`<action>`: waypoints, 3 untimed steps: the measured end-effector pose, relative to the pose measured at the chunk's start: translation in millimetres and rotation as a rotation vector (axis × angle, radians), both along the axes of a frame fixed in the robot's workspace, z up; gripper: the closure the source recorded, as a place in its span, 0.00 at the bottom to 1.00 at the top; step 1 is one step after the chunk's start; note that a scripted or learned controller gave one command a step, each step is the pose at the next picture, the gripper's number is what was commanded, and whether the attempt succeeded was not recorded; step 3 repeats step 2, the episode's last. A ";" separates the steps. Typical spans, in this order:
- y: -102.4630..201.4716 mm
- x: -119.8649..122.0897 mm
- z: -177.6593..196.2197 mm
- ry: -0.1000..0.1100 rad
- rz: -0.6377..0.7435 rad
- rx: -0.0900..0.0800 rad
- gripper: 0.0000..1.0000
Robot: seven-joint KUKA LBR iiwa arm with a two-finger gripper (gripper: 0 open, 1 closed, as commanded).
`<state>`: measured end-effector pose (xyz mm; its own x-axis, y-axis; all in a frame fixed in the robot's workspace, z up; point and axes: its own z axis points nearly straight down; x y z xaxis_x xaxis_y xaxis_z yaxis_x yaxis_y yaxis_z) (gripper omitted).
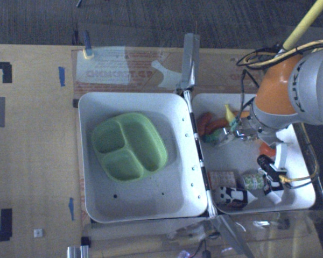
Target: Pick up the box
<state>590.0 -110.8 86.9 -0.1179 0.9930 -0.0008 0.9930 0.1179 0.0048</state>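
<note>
The box is small and flat with a reddish-brown printed top. It lies near the front left corner of the right bin, beside the wall between the bins. My gripper hangs below the orange wrist band, low over the back left part of that bin. It sits among a red item, a green item and a yellow item, well behind the box. Nothing of the box is in its grasp.
A green divided plate lies in the left bin. Close to the box are a black-and-white toy, a green round item, an orange piece and a black-and-white object. Cables run along the right bin's right side.
</note>
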 end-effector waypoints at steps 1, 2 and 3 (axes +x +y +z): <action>-1.0 1.0 11.0 -0.004 -0.002 0.000 1.00; -1.0 0.9 10.9 -0.004 -0.002 0.000 0.00; -1.0 0.9 10.9 -0.004 -0.002 0.000 0.00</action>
